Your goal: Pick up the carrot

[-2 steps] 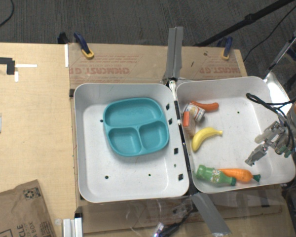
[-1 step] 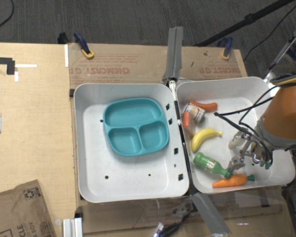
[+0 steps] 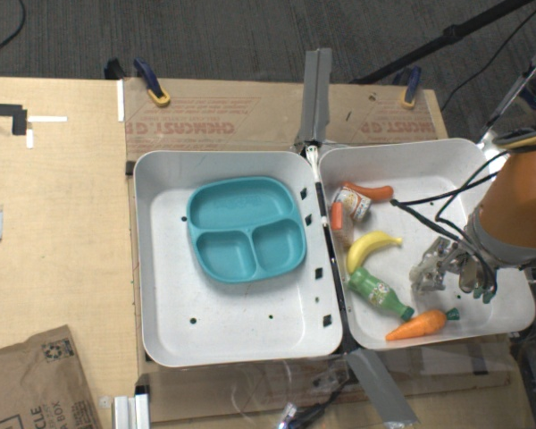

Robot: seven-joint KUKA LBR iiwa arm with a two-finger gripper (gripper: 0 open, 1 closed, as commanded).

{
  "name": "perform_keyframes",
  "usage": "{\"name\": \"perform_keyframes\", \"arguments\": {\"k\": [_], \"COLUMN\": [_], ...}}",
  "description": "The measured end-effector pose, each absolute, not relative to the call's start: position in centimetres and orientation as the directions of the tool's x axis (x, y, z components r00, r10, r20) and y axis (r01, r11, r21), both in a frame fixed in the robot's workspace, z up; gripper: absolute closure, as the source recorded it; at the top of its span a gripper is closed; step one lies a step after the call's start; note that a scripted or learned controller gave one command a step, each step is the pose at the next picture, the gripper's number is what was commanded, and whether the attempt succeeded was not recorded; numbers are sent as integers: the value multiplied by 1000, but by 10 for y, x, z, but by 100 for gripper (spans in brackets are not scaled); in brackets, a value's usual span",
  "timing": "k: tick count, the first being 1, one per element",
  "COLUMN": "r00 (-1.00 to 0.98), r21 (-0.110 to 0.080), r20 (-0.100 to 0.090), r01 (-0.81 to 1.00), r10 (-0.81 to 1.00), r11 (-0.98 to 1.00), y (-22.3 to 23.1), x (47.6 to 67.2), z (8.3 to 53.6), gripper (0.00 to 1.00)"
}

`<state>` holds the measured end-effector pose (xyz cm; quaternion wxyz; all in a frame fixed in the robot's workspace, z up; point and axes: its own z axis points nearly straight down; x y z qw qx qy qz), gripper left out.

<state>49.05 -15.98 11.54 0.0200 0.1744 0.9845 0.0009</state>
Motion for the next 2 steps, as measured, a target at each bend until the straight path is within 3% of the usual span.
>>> {"name": "perform_keyframes", "arguments": {"k": [1,2], "r00": [-720,-782], "r21": [0,0], "r20": [-2,-1], "r01": [694,623], "r10": [694,623], "r11": [720,782], "y": [-91,-48], "x": [479,479], "z": [212,191], "gripper": [100,100]}}
